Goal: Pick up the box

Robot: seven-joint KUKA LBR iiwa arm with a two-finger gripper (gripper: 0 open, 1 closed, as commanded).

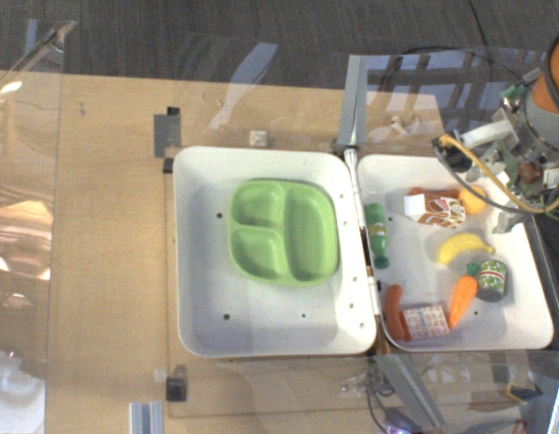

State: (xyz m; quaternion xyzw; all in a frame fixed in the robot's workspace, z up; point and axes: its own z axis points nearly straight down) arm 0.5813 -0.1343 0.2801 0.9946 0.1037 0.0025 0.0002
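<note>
- While you are looking down at the bench [99, 242], the left bin [198, 324] is taking up the middle of your view, and it is holding a green divided plate [284, 231] lying flat near its centre.
- You are seeing the right bin [524, 333] sitting just beside it, their rims touching along the middle seam.
- Your arm [546, 107] is reaching in at the upper right, with its gripper [519, 183] hanging over the right bin's far right corner; cables are crowding it, so you cannot tell how it is set, and nothing is showing in its grasp.
- You are finding the box [436, 208], brown and white, lying in the upper part of the right bin, with an orange piece [474, 202] touching its right end.
- A green bottle [377, 235] is lying along that bin's left wall.
- A banana [464, 246] is resting below the box.
- A carrot [461, 300] is leaning beside a dark green can [490, 278].
- A small red-patterned carton [426, 320] and a sausage [393, 311] are lying near the front wall.
</note>
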